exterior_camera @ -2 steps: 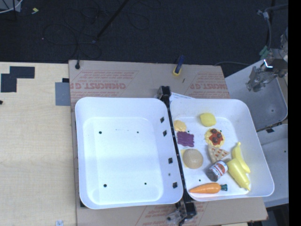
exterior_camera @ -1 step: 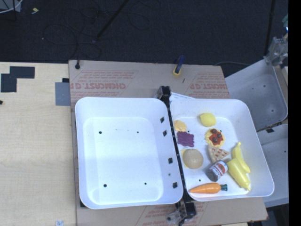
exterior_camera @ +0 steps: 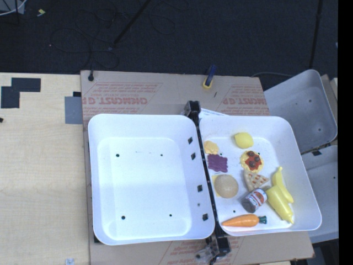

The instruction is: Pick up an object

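Dark floor strewn with cables along the far side, pale wooden bench (exterior_camera: pixel 38 175) below it, brown printed cardboard sheet (exterior_camera: pixel 138 95) laid on top. On the cardboard, the right bin (exterior_camera: pixel 300 162), shallow and white, taken here as the reference for everything else.

Touching the right bin's left wall: the left bin (exterior_camera: pixel 91 164), same shape, joined to it by a black strip of clips (exterior_camera: pixel 199 164). Beyond the right bin's far left corner: a small blue and yellow clamp (exterior_camera: pixel 209 77) on the cardboard's edge. Past its far right corner: a grey metal plate (exterior_camera: pixel 300 109), tilted.

All candidates for picking lying inside the right bin:
- Near its far wall, about midway: a yellow lemon-like piece (exterior_camera: pixel 244 140).
- Against its left wall, far half: a small yellow piece (exterior_camera: pixel 211 147), with a flat purple piece (exterior_camera: pixel 217 163) just nearer.
- Around its middle: a round yellow disc with red topping (exterior_camera: pixel 252 160), and just nearer, a waffle-patterned wedge (exterior_camera: pixel 256 180).
- Left of its middle, near half: a round tan bun (exterior_camera: pixel 225 186).
- Toward its near wall: a small can with a red label (exterior_camera: pixel 254 200), lying on its side.
- Along its right wall, near half: a long yellow piece (exterior_camera: pixel 280 196), slanted.
- Against its near wall: an orange carrot (exterior_camera: pixel 241 221), green end pointing right.

As for the gripper, released or clenched: impossible to tell.
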